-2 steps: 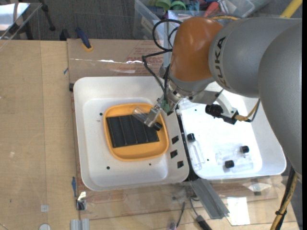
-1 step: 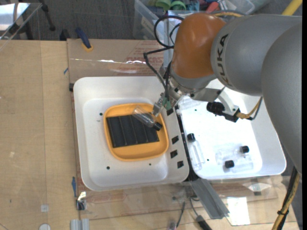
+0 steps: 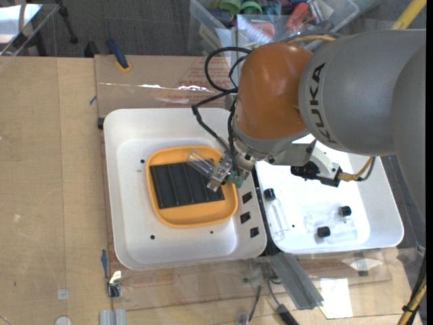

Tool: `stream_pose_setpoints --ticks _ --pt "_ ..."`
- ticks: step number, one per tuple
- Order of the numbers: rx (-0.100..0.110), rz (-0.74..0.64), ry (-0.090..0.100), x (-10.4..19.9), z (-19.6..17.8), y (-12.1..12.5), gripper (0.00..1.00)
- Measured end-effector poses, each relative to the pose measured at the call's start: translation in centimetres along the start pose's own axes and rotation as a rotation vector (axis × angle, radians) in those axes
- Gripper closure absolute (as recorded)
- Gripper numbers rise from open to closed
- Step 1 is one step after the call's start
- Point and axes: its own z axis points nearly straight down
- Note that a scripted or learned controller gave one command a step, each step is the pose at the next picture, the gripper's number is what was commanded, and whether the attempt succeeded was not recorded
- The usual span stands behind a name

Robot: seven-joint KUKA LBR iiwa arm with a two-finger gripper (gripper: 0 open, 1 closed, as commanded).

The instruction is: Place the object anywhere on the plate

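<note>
An orange plate (image 3: pixel 162 217) with a dark ribbed insert (image 3: pixel 179 185) lies in the left white bin (image 3: pixel 128 181). My gripper (image 3: pixel 215 173) hangs over the plate's right part, under the arm's orange band (image 3: pixel 270 93). A pale, see-through piece (image 3: pixel 199 160) shows just left of the gripper tip, above the insert. I cannot tell whether it is held or part of the gripper. Clear objects with black caps lie in the right bin (image 3: pixel 379 202): one (image 3: pixel 272 208) near its left wall, two (image 3: pixel 331 222) further right.
Small black marks (image 3: pixel 247 208) line the left bin's right rim. A clear tub of colourful items (image 3: pixel 270 5) stands behind the bins. A cable (image 3: pixel 216 73) loops behind the wrist. Bare wooden bench (image 3: pixel 47 181) stretches to the left.
</note>
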Motion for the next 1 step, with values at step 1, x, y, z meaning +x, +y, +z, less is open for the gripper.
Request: stream_pose_setpoints --ticks 1 --pt "0.0 0.001 0.0 -0.05 0.0 -0.05 0.0"
